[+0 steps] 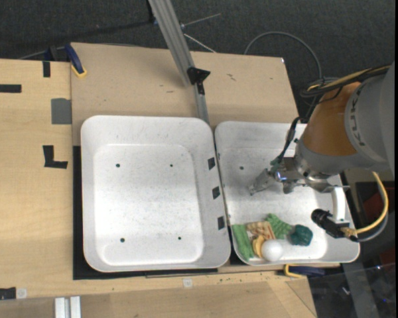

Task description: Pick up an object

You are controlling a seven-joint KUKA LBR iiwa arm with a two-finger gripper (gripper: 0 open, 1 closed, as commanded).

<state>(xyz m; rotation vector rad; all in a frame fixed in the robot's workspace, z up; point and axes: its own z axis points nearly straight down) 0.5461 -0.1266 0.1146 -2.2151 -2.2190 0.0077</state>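
**White ball [273, 250] and clutter, camera-side of the claw [264, 183]**

Against the right bin's [252, 138] near wall, the white ball lies just beside a yellow piece [257, 246] and a dark green lump [301, 235], all camera-side of the claw. How wide the claw stands I cannot tell; I see nothing held in it. Better to centre over that lump at the cluster's edge, then descend straight.

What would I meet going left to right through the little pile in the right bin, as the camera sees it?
Tan patterned piece → white ball → dark green lump.
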